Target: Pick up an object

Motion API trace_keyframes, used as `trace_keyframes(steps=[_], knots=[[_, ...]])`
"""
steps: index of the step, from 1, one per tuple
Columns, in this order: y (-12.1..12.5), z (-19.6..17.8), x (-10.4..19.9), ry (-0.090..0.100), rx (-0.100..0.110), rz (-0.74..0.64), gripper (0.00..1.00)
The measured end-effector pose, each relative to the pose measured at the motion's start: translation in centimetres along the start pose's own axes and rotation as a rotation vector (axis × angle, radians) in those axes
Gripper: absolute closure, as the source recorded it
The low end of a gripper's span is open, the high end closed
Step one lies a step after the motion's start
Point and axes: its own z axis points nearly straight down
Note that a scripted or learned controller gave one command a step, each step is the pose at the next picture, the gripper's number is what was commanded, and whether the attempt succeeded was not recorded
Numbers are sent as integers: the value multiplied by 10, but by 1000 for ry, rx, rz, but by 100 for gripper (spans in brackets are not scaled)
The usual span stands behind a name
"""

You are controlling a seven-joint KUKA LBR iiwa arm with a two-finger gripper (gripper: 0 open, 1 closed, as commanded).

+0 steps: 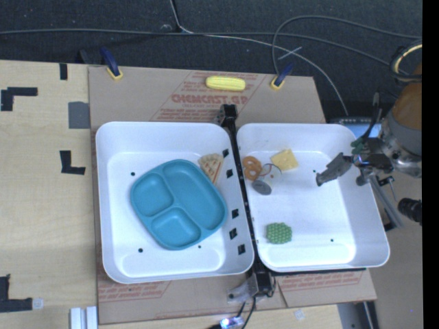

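Two white bins sit side by side: the left bin (pixel 110 204) holds a blue tray (pixel 177 203), the right bin (pixel 357 245) the small stuff. The arm (pixel 405 125) hangs at the right, its gripper (pixel 329 171) over the bin's far right part (nothing between the fingers; spread or pressed together, I cannot tell). Nothing is picked yet: green ball (pixel 278 233) near, yellow wedge (pixel 285 160) and pretzel (pixel 252 165) far left.
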Motion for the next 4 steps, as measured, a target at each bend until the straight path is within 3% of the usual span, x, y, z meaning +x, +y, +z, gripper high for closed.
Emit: trace_keyframes(steps=[1,4], knots=[[2,-6,0,-2,-11,-3,0],[-2,174,23,-1,-7,-3,0]])
